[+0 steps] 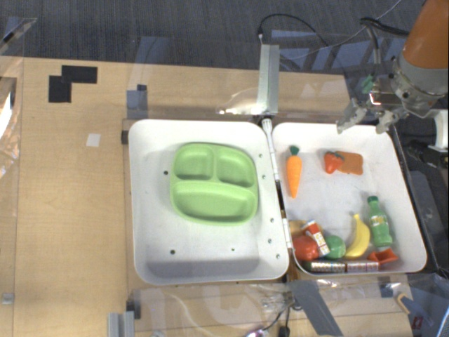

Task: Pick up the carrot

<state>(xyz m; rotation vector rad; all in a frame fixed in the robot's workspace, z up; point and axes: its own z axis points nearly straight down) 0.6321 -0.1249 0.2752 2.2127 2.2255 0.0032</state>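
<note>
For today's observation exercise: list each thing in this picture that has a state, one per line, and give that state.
carrot: lying flat in the right bin, leaf end away from the camera, ungrasped
green plate: flat in the left bin, compartments bare
green bottle: lying on its side
banana: lying beside the bottle
claw: above the right bin's far edge, holding nothing

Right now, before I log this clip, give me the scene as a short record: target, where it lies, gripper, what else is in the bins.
target: carrot
target place: right bin, near its left wall, lying flat, green top toward the far edge
target contact: nothing touches it
gripper: above the right bin's far edge, apart from the carrot, fingers apart, holding nothing
left bin: green divided plate
near the carrot: orange-red toy to its right
right bin near corner: banana, green bottle, other toy food
</note>
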